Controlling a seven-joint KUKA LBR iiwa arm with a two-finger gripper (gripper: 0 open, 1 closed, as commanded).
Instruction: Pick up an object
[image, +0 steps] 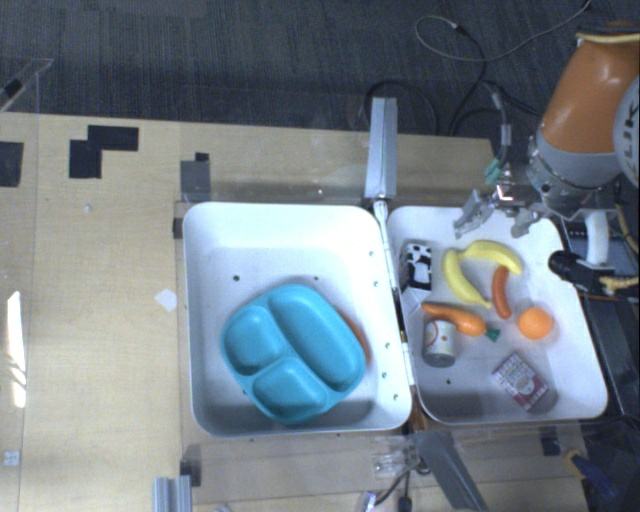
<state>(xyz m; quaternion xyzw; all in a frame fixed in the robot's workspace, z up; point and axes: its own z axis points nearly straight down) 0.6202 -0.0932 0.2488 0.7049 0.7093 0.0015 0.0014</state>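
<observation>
Pale wooden tabletop (90, 330) carrying two shallow white bins side by side, seen from above at a slant. Left bin (215, 235): one blue divided tray (292, 350) with three compartments, lying flat, an orange rim of something just showing at its right edge. Right bin (590, 385): a banana (470, 268), a carrot (455, 318), a small orange ball (536, 323), a red-orange sausage-shaped piece (500, 290), a black-and-white block (417, 266), a small can (438, 343) and a flat patterned packet (520, 378).

Pincer (500, 212) hangs over the far edge of the right bin, fingers spread apart with nothing between them, just beyond the banana (the nearest candidate for the pick).

Banana: lies in the far middle of the right bin, curved, its long axis running from the near left up and round to the far right, with the arch toward the far side. The sausage-shaped piece touches or nearly touches its right end. It is probably a light, fairly stiff toy with a smooth, somewhat slippery skin. A hold across the narrow width at mid-arch, fingers set square to the long axis, looks safest; a hold near either tapered end would likely slip off.
</observation>
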